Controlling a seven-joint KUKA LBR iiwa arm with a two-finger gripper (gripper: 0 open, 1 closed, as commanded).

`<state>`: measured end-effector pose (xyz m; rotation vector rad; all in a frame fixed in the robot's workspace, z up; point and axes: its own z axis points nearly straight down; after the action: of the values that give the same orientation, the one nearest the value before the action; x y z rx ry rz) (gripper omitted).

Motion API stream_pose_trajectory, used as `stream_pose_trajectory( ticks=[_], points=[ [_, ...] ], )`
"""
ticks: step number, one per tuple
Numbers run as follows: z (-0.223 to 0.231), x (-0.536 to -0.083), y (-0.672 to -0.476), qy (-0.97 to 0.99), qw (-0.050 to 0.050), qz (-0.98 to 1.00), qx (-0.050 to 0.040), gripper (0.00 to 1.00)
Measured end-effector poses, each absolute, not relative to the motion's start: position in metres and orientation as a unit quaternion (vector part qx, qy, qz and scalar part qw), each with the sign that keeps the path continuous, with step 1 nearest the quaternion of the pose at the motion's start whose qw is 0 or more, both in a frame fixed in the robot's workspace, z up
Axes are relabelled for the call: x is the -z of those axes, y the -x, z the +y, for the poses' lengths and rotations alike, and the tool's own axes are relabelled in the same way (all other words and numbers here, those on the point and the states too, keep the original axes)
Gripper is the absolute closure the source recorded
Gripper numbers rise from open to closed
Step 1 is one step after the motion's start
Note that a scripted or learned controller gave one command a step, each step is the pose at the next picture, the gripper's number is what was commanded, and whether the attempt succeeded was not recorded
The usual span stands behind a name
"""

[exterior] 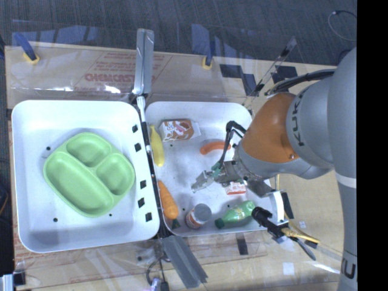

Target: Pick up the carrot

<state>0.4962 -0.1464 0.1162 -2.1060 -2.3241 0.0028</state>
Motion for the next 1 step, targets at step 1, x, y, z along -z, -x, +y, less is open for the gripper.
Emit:
stream_pose_trajectory(
  ticks=[1],
  points=[
    [-0.1353,-0.0915,-0.6097,0.623,0.001,-0.782,-0.0005,0.0]
  ],
)
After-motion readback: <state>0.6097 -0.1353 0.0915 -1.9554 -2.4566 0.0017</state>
